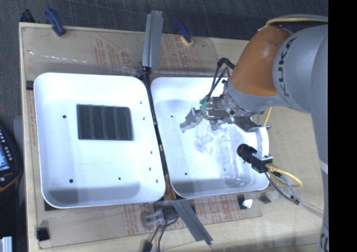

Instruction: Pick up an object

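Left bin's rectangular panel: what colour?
Dark grey panel, ribbed in vertical strips, in the camera view.

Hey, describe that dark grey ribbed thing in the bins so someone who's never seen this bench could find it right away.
Start at the left bin, the one farther from the arm. Lying flat near its middle is the dark ribbed rectangle. It is the only dark, opaque item in either bin; the things in the right bin look clear and glassy, such as the transparent bottle.

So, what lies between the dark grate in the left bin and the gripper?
In the camera view: bare white floor of the left bin, the black divider between the bins, then right bin floor up to the gripper.
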`<state>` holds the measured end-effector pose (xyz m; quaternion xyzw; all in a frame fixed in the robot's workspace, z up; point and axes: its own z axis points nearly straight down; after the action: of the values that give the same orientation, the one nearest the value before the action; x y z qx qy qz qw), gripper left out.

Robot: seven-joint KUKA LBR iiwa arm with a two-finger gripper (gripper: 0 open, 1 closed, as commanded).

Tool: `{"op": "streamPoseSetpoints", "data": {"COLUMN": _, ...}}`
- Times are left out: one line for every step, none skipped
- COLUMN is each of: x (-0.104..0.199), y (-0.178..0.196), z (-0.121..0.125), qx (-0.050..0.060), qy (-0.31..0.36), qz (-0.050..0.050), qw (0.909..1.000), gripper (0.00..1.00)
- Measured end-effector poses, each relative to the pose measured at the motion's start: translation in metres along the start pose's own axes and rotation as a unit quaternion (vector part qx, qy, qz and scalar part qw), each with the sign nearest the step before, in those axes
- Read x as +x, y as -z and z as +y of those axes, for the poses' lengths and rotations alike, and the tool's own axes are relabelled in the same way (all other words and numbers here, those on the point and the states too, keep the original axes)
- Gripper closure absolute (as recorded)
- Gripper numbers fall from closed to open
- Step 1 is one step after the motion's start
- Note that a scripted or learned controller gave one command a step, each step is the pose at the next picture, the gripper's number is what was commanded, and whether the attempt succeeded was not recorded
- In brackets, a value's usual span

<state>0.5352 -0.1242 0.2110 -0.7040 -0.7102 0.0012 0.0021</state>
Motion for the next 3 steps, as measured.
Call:
{"op": "streamPoseSetpoints", "data": {"x": -0.016, "y": 0.091, "z": -0.029, "qx": -0.003, "qy": -0.168, "qz": -0.001, "qw": 0.9858, "gripper": 0.0}}
{"op": "streamPoseSetpoints", "data": {"x": -0.054, "y": 0.099, "z": -0.059, "qx": -0.002, "qy": -0.207, "qz": -0.001, "qw": 0.9784, "gripper": 0.0}}
{"op": "streamPoseSetpoints", "data": {"x": -0.074, "y": 0.106, "z": -0.059, "qx": -0.002, "qy": -0.024, "qz": -0.001, "qw": 0.9997, "gripper": 0.0}}
